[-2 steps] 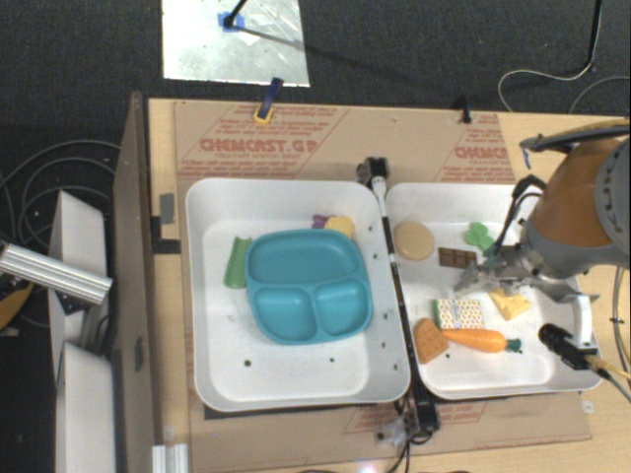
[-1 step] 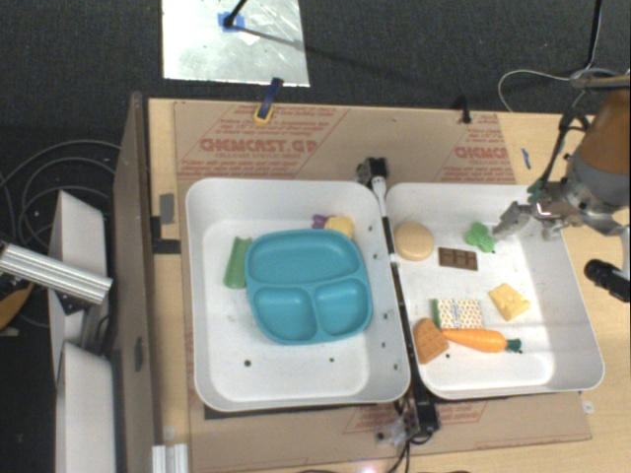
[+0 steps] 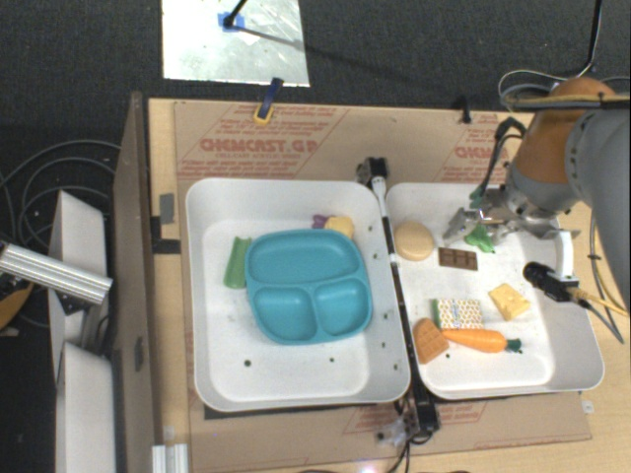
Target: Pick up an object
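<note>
Grey arm's hand (image 3: 480, 223) sits low over green piece (image 3: 482, 236).

A divided tray (image 3: 308, 286) is set in the left bin (image 3: 212, 264), while in the right bin (image 3: 567, 363) a carrot (image 3: 476, 340) is laid at six o'clock from a chocolate bar (image 3: 457, 258).

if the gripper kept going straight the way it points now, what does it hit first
Most likely the green object right under the gripper, in the right bin. It points down and slightly left; depth is hard to judge, so it may already be touching.
</note>
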`<state>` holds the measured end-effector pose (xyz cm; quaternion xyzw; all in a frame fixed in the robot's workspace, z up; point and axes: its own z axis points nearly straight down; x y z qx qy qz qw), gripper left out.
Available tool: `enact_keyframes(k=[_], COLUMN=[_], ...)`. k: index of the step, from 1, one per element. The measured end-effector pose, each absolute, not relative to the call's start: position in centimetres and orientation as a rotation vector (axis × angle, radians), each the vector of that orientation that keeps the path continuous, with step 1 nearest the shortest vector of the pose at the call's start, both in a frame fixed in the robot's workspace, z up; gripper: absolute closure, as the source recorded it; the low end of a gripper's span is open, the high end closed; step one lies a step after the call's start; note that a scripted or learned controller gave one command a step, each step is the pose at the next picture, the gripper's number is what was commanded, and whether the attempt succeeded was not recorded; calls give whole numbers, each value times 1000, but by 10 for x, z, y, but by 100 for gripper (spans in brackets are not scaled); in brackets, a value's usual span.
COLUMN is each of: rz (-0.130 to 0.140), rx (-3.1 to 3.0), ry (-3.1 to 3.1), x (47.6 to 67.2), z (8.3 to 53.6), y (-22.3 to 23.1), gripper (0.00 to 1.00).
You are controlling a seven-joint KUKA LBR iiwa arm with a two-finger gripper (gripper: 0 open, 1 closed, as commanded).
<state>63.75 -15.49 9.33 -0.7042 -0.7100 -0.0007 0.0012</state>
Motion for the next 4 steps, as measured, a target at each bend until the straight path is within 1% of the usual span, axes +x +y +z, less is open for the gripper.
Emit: enact_keyframes(k=[1, 2, 3, 4], rz=[-1, -3, -1, -12], rx=[-2217, -2221, -2220, -2232], ry=[-2227, -2227, -2225, -2232], x=[624, 632, 627, 621], z=[104, 105, 96, 90], y=[-143, -153, -154, -151], gripper=[0, 0, 0, 0])
